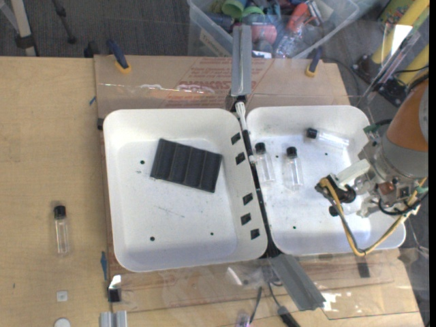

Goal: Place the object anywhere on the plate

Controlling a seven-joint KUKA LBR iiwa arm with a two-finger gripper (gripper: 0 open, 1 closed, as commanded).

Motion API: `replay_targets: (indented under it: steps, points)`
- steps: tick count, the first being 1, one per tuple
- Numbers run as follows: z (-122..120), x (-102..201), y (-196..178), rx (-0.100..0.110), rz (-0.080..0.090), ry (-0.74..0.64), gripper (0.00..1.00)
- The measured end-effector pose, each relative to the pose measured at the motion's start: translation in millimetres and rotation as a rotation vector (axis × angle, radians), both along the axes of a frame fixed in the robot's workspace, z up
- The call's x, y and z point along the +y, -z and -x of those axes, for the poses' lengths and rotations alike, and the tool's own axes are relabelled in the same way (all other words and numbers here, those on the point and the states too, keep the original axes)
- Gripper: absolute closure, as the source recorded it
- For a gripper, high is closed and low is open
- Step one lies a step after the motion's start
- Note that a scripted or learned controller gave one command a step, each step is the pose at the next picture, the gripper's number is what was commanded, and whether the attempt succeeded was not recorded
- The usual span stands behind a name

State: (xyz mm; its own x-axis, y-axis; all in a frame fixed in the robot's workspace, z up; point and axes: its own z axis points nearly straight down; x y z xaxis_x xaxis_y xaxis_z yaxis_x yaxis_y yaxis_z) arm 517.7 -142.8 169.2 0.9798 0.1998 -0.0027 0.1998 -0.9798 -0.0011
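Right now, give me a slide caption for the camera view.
Three clear black-capped vials in the right white bin; black ribbed rectangular plate in the left bin.

arm (411, 127): cut by right edge | tub (208, 20): cut by top edge | pincer (361, 195): state unclear

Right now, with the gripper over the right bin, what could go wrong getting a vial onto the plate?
1. The left vial and middle vial lie close together, so reaching for one may knock the other.
2. The vials look clear and round; one could slip from the gripper or roll off the plate.
3. The carry crosses the divider, which a low-held vial might clip.
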Motion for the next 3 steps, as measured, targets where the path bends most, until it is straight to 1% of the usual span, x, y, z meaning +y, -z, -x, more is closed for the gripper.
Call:
replay_targets:
  steps: [1,2,3]
  points:
    - [-40.9,-29.7,-24.6,0.000,0.000,-0.025,1.00]
    - [-30.8,-45.3,75.1,-0.002,-0.007,-0.005,1.00]
    - [-25.5,-60.2,18.1,-0.001,-0.001,0.001,1.00]
